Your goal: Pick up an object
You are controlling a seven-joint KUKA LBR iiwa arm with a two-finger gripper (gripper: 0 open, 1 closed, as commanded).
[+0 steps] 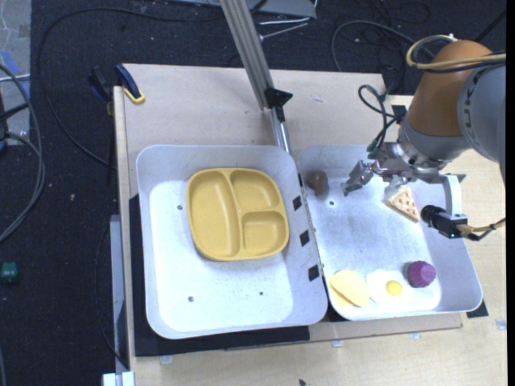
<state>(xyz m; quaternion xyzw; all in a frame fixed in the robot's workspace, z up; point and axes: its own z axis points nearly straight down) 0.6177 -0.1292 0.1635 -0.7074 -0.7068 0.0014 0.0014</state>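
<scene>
My gripper (356,178) hangs over the back of the right bin (364,230), reaching in from the right, open with nothing between its fingers. A small brown object (318,182) lies just to its left near the bin's back left corner. Right of the gripper, partly under the wrist, lies a toy pizza slice (403,204). Along the bin's front lie a yellow slice (348,288), a fried egg (387,286) and a purple piece (420,273).
The left bin (169,296) holds a yellow divided plate (238,213). A metal pole (249,39) slants down from the back to the seam between the bins. Cables trail over the dark floor around the bench.
</scene>
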